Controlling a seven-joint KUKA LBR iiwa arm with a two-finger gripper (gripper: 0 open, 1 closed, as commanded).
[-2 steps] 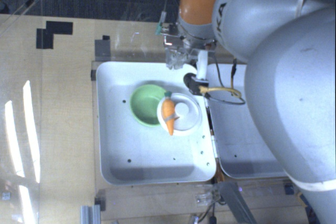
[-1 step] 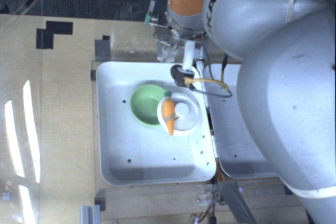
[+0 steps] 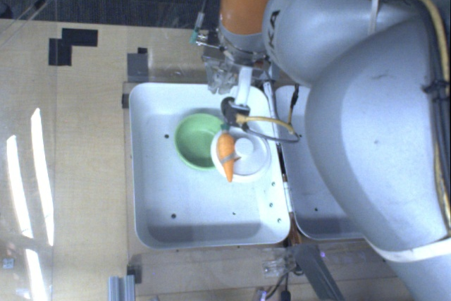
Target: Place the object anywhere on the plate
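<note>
Hovering at the left bin's (image 3: 144, 173) far wall, the gripper (image 3: 224, 78) carries nothing visible, its opening impossible to tell, while the carrot (image 3: 225, 153) lies across the white plate's (image 3: 258, 156) rim, perhaps balanced, so any brush could tip it off

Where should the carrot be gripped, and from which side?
Grip the carrot at its thick half, from straight above, across its width. It lies over the white dish's left rim and tapers to a narrow tip that would likely slip.

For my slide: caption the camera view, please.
Orange carrot lies across the rim of the white dish, beside a green plate; gripper hovers nearby.
</note>
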